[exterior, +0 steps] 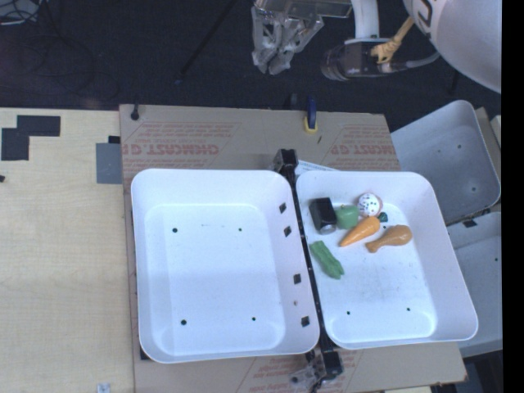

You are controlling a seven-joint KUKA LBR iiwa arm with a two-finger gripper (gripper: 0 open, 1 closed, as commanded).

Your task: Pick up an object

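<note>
The right bin (446, 301) holds several small objects in its far half. A black block (322, 214) lies by the divider, and a pale green piece (348, 216) sits beside it. A white speckled ball (369, 205) rests just behind an orange carrot (360, 232). A tan gourd-shaped toy (390, 238) lies to the right of the carrot. A green pickle-like piece (326, 259) lies nearer the front. The gripper (274, 56) hangs high beyond the far edge of the bench, well away from both bins, with nothing seen in it.
The left bin (143, 301) stands beside the right one on a cardboard sheet (213, 142). Black clips (296, 278) join the bins along the middle. A grey panel (458, 158) lies to the right. The arm's white body (458, 15) fills the top right.
</note>
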